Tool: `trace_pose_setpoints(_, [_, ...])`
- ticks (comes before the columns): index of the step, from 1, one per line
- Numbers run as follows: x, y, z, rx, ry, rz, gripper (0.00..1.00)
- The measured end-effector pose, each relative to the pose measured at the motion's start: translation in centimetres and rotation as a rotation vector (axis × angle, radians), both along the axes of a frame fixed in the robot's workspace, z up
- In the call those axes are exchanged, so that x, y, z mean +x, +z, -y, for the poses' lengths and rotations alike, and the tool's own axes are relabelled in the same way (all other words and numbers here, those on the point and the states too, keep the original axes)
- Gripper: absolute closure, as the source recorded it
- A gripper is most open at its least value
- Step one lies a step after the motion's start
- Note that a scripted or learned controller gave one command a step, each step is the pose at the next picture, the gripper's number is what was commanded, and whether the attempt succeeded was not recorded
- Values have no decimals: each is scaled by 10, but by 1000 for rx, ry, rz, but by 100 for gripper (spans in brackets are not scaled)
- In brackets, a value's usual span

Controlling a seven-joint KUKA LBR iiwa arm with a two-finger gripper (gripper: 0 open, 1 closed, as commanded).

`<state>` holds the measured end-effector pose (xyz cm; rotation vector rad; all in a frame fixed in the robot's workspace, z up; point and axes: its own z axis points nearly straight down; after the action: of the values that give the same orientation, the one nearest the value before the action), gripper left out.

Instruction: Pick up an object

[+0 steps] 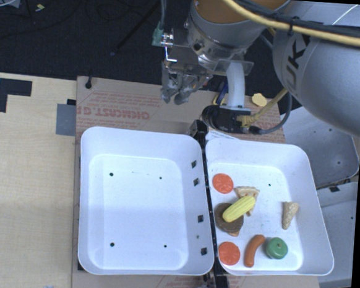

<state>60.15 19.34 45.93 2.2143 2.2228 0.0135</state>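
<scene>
My gripper (pixel 178 91) hangs high above the bench, over the cardboard behind the left bin's far edge, with nothing between its fingers, which sit close together. The right bin (pixel 308 175) holds the objects: a red-orange disc (pixel 223 183), a yellow corn cob (pixel 239 208) lying on a brown patty (pixel 227 223), a tan piece (pixel 248 191) beside the cob, a beige wedge (pixel 289 214), a sausage (pixel 253 249), a green round fruit (pixel 276 248) and a second orange disc (pixel 228 253).
The left bin (pixel 90 183) is a bare white tray. Both bins rest on a cardboard sheet (pixel 121 104) over a wooden bench (pixel 22 184). A black clip strip (pixel 204 192) joins the bins. The large arm body (pixel 323 64) fills the upper right.
</scene>
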Motion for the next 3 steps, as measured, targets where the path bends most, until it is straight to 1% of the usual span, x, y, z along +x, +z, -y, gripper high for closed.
trace_pose_setpoints(1, [-10,74,-33,-1,1,-5,100])
trace_pose_setpoints(2, [-40,-72,130,-11,-20,-29,100])
trace_pose_setpoints(3, [-43,-103,180,-5,-9,-17,100])
